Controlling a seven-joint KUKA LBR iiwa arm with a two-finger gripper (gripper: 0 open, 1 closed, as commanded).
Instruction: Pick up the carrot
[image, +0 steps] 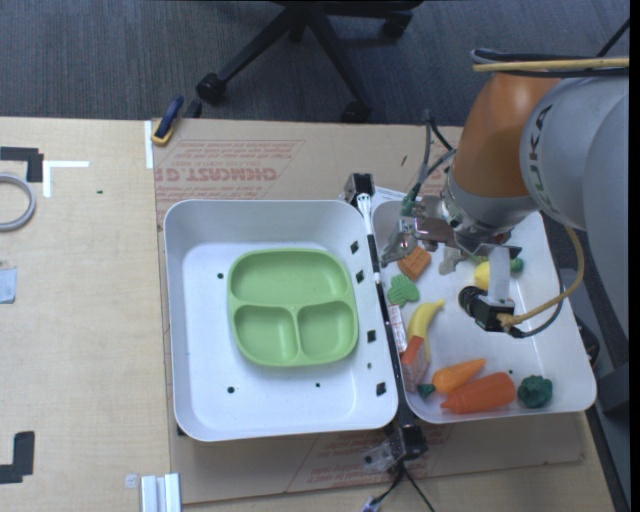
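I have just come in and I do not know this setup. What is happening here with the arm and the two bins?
A grey and orange robot arm reaches in from the right over the right bin, which holds toy food. Its tool hangs near the bin's upper left part, close to an orange piece and a green piece. The carrot lies untouched at the bin's near end, next to a bigger orange vegetable. The left bin holds a green divided plate.

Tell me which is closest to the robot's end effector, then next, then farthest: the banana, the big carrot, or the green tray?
Measured from the end effector, in the camera view:
1. The banana, just below it in the right bin.
2. The green tray, in the left bin, off to the left.
3. The big carrot, along the bottom of the right bin.
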